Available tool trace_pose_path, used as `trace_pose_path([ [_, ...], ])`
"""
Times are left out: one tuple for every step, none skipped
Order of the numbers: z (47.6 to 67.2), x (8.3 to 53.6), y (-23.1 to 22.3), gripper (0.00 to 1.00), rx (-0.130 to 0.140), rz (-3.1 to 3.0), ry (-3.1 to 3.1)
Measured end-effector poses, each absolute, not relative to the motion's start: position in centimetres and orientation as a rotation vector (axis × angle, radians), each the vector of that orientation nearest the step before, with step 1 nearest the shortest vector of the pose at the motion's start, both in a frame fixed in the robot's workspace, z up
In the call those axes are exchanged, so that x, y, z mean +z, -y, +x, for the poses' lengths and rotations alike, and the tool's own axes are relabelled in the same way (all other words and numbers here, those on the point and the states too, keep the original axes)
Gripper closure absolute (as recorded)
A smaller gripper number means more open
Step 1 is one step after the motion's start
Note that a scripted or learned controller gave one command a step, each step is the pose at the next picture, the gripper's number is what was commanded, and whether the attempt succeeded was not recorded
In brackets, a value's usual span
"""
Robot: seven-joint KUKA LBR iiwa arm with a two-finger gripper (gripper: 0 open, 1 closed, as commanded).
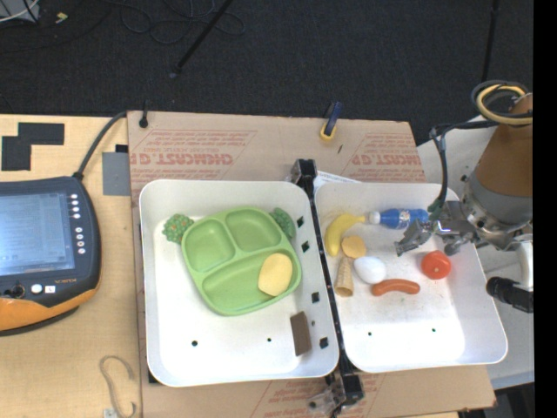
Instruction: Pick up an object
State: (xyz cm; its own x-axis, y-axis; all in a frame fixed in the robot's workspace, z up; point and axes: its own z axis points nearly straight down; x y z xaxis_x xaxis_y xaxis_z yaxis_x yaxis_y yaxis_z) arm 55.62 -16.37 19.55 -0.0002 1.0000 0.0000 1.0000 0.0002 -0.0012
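A: What sits nearest the gripper (428,237)?
B: A small round red tomato (436,265) in the right bin (452,347), just below the fingertips.
A: Does it hold anything?
B: No, its fingers are spread and empty.

A robotics lab: a teach pendant (43,246) lies on the surface (52,355), cables (130,11) trail over dark carpet, and two white bins (161,320) sit on taped-down cardboard (226,151) beside the grey robot arm (505,177).
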Motion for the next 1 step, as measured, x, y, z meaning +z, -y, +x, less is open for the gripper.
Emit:
trace_pose_path([
  [55.15, 15.14, 16.37, 0.00, 0.005, -2.216, 2.218],
])
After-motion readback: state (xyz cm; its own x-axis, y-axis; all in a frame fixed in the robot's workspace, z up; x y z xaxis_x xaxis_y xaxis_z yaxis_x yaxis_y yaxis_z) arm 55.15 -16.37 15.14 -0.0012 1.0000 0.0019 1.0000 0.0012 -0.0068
